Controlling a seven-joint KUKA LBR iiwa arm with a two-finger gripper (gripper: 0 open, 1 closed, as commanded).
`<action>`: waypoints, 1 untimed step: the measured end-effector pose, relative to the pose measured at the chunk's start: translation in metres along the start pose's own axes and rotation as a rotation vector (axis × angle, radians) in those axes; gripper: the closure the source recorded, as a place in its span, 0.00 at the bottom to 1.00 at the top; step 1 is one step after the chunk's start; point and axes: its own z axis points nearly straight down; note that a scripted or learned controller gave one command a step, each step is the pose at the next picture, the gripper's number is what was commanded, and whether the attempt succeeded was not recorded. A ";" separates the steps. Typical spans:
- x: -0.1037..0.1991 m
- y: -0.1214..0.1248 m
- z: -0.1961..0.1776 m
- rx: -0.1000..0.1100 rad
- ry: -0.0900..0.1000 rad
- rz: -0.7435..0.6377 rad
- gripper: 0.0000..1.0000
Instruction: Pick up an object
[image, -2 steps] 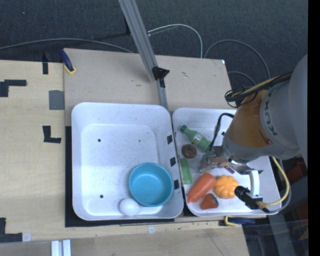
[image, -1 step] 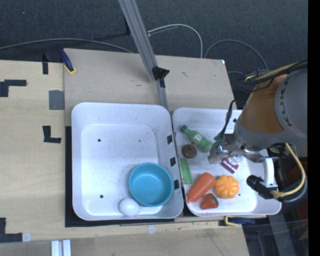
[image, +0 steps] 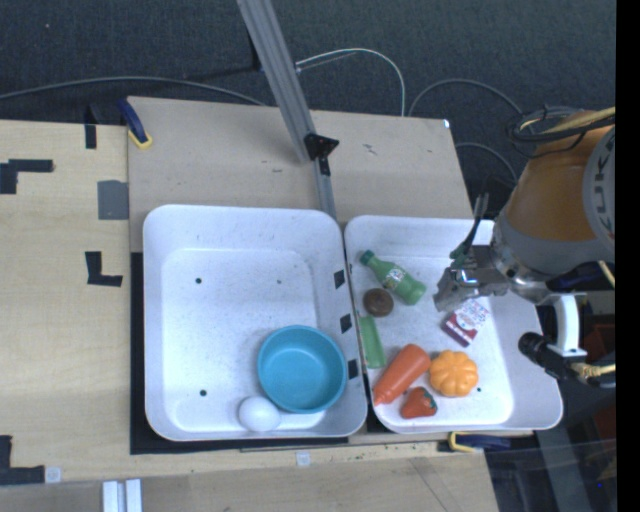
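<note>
bins sit side by side on the surface (image: 220, 160), and we see the tool (image: 458, 285) low over the right bin (image: 530, 400), coming in from the right under the grey arm with its orange band (image: 560, 190). its dark metal tip is a tangle in our view, and we cannot tell whether it is spread or pressed together, nor whether anything sits within it. just beside its tip, toward the front, lies a small red and white packet (image: 467, 320); the two look close enough to touch, though we cannot be sure of contact.

elsewhere in the right bin we see a green bottle (image: 394, 278) lying tilted near the back, a small brown ball (image: 377, 301) just in front of it, a green stick-shaped piece (image: 371, 341) along the left wall, a carrot (image: 401, 371), a strawberry (image: 419, 402) and an orange pumpkin (image: 453, 373) near the front.

the left bin (image: 200, 300) holds a blue bowl (image: 301, 368) with a white ball (image: 259, 412) touching its front edge.
</note>
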 end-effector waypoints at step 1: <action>0.000 0.001 -0.045 0.001 0.000 0.000 1.00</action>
